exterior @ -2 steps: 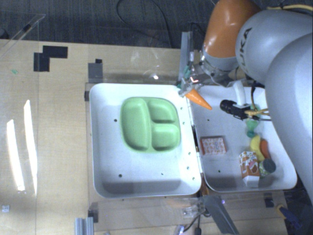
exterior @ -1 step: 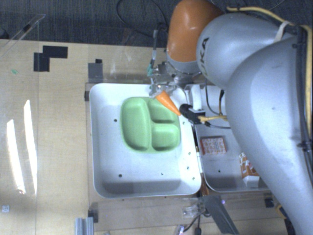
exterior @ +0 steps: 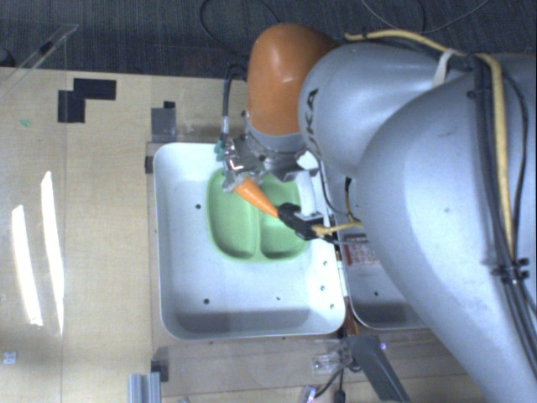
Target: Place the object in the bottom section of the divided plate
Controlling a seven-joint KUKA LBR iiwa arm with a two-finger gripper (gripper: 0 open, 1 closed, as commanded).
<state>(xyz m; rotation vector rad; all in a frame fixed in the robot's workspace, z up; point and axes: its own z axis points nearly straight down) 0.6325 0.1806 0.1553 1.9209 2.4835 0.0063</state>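
Note:
A light green divided plate (exterior: 252, 229) lies in the upper middle of the left white bin (exterior: 180, 250). An orange carrot-shaped object (exterior: 254, 197) shows slantwise over the plate's upper part, near the ridge between its sections. My gripper (exterior: 262, 190) hangs right over that object, below the arm's orange band (exterior: 281, 70). The wrist hides the plate's top edge. Whether the object rests on the plate or hangs just above it cannot be told.
The grey arm covers most of the right bin (exterior: 382, 313); only its near left corner shows. Yellow and black cables (exterior: 331, 222) run beside the gripper over the rim between the bins. Bare white bin floor lies left of and below the plate.

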